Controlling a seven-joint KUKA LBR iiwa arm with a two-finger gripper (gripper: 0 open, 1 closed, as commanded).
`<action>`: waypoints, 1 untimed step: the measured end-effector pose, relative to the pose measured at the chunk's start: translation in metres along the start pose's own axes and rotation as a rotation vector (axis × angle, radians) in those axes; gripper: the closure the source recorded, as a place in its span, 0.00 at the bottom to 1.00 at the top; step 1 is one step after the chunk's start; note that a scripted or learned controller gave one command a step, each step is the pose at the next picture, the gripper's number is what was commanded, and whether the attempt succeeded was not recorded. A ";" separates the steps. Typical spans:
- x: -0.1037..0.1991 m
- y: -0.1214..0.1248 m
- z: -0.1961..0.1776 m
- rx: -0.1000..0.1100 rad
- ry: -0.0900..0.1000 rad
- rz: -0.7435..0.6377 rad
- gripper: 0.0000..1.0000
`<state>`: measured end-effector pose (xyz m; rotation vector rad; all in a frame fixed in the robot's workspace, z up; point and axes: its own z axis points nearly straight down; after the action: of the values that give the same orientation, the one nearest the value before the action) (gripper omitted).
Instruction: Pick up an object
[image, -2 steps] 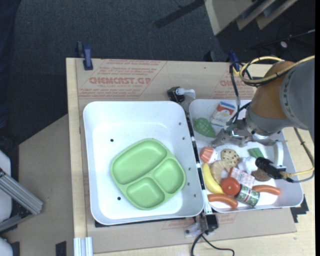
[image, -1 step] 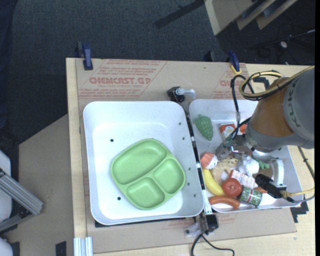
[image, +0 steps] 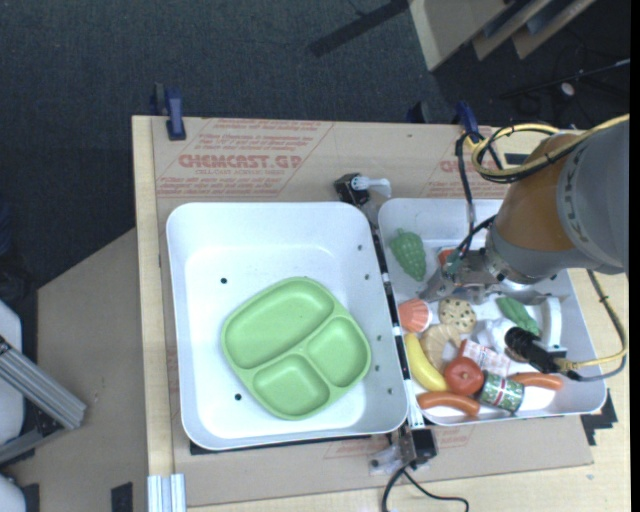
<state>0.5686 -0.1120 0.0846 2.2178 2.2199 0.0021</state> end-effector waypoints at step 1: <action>-0.028 0.071 0.001 0.018 0.004 -0.004 0.00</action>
<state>0.6399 -0.1396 0.0835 2.2240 2.2357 -0.0136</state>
